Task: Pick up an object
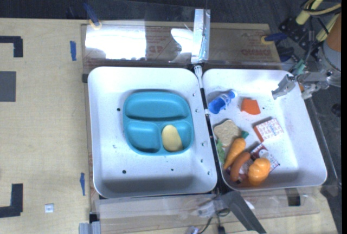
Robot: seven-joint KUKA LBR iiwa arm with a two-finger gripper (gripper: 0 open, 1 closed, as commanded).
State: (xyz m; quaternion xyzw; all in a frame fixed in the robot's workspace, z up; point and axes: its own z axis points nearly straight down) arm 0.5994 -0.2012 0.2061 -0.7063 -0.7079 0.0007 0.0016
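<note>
The left bin (103,119) holds a smooth blue tray (157,111) with a round yellow potato (172,138) at its 5 o'clock. The right bin (309,146) has a blue bottle (221,102), an orange block (250,106), bread (226,131) and carrots (235,151). The gripper (293,82) sits at 1 o'clock over the rim; I cannot tell its grip.

Left white bin (103,119) holds blue divided tray (154,108). Clear acrylic panels (141,30) stand behind bins, upright divider (199,35) between them. Blue tape marks (72,50) on wooden bench (38,135). Black corner markings (14,43) at far left.
</note>
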